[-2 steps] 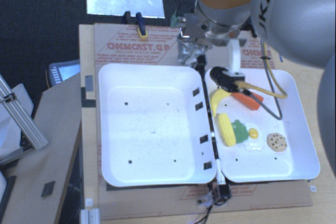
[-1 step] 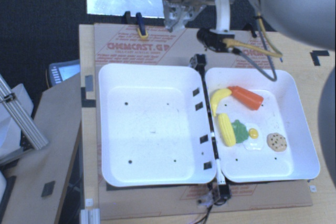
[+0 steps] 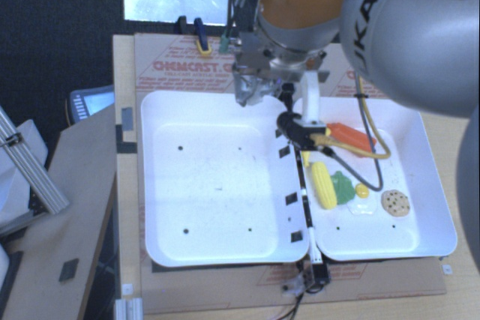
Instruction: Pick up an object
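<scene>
Gripper (image 3: 251, 92): low over the far rim of the left bin (image 3: 150, 161), close to the seam between the two bins. Its tip is shadowed, so I cannot tell if it is open or closed.
Carrot (image 3: 351, 136): orange, lying aslant in the far part of the right bin (image 3: 431, 183). It is across the seam from the gripper, apart from it.
Corn cob (image 3: 324, 184): yellow, lying lengthwise just beside the seam in the right bin, nearer the camera than the carrot.
Green toy (image 3: 344, 188): touching the corn cob's right side.
Yellow piece (image 3: 362, 191): small, just beside the green toy.
Cookie (image 3: 395, 202): flat and round with dark chips, the thing farthest from the gripper.
Arm (image 3: 409, 19): grey, reaching in from the right above the right bin.
Cardboard sheet (image 3: 180, 67): printed, under both bins.
</scene>
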